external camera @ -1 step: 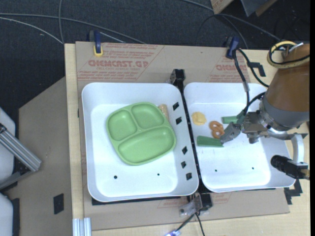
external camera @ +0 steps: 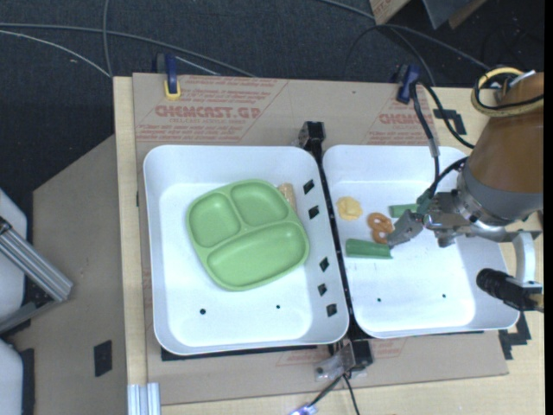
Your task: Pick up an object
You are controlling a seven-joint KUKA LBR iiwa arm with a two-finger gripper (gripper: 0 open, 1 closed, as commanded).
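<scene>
**Operator:** Gripper (external camera: 406,228) sits low over the right bin (external camera: 449,305), reaching in from my right; the grey wrist and orange band are above it, toward the bin's right wall.

**Colleague:** What is it closing on?

**Operator:** I cannot tell; the fingertip area is small and dark from this angle, and I see nothing plainly between the fingers, so I won't claim a hold; whether they are spread or closed I also cannot tell.

**Colleague:** What lies near it?

**Operator:** An orange pretzel-shaped piece (external camera: 379,225) lies just left of the tip, touching or nearly so; I cannot separate them. A green flat piece (external camera: 368,249) lies on the bin floor just below and left of the tip, near but apart as far as I can see. A yellow piece (external camera: 348,207) is further left and up, near the bin's left wall, apart from the gripper. Another green bit (external camera: 403,209) pokes out just above the tip, partly hidden by the wrist.

**Colleague:** And the other bin?

**Operator:** The left bin (external camera: 173,232) holds a green divided plate (external camera: 249,233), lying flat, three compartments up; a small tan thing (external camera: 286,194) rests against its upper right edge; all of that is well apart from the gripper. Both bins stand on a cardboard sheet (external camera: 216,102) held by blue clamps (external camera: 171,74).
</scene>
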